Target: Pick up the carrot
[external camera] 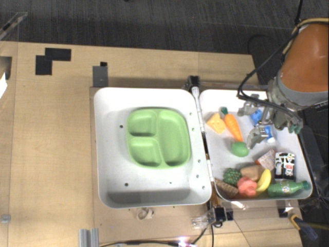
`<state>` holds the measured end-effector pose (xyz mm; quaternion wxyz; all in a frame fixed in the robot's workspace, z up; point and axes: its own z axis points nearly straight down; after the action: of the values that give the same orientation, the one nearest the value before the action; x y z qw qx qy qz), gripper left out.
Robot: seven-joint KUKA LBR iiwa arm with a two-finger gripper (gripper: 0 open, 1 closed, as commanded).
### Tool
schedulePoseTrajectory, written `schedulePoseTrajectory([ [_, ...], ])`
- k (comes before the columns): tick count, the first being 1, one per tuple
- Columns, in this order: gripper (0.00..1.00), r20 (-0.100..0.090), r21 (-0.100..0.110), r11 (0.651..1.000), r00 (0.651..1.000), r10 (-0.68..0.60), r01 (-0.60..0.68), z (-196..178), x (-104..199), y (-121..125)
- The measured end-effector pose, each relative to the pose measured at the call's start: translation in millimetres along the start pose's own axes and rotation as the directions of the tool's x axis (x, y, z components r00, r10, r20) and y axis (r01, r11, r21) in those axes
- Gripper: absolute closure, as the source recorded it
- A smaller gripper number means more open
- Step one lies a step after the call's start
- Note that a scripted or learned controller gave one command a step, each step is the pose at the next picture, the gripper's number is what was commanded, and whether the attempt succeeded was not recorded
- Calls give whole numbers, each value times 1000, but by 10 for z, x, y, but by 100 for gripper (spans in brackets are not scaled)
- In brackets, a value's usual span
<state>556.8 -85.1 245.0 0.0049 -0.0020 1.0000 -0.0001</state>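
The orange carrot (233, 127) with a green top lies slanted in the upper left of the right bin (304, 161). It rests between a yellow cheese wedge (216, 123) and a green round fruit (239, 149). My gripper (260, 135) hangs over the middle of the same bin, just to the right of the carrot and apart from it. It is open, with nothing between its fingers. The grey arm with its orange band (307, 55) comes in from the upper right.
Along the right bin's near edge lie a banana (264, 180), a green bottle (286, 189), a pink fruit (247, 187), a dark green item (232, 176) and a black-and-white carton (285, 164). The left bin (110, 187) holds a green divided plate (157, 137).
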Motion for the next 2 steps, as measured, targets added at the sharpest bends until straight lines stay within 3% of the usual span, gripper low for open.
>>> schedulePoseTrajectory([
  [1,0,8,0,997,997,77,-77,1533,-190,-28],
  [2,100,15,-1,998,997,70,-70,1412,-219,-8],
])
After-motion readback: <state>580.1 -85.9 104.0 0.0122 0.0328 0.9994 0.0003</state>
